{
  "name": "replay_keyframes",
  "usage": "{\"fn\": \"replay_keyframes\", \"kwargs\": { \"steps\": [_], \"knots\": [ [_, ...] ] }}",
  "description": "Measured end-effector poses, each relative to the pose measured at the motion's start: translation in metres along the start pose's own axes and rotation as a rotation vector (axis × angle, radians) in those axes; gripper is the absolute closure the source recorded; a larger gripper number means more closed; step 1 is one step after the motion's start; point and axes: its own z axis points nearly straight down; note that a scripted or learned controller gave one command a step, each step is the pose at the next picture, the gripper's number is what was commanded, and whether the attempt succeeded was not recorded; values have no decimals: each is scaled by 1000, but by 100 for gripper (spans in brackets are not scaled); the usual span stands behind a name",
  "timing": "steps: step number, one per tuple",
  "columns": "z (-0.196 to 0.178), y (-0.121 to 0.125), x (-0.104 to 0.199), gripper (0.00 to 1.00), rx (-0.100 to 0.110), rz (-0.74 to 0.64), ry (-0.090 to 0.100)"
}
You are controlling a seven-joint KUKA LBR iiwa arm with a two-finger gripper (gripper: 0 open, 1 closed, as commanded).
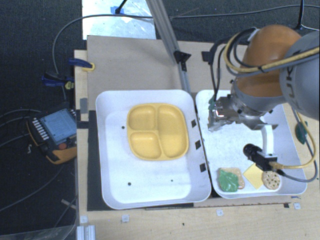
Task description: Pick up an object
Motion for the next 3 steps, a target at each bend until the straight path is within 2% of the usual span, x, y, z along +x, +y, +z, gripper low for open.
{"fn": "replay_keyframes", "kwargs": {
  "steps": [2,3],
  "knots": [
    [15,2,93,100,1,2,-1],
    [15,2,91,0,1,6,-2]
  ]
}}
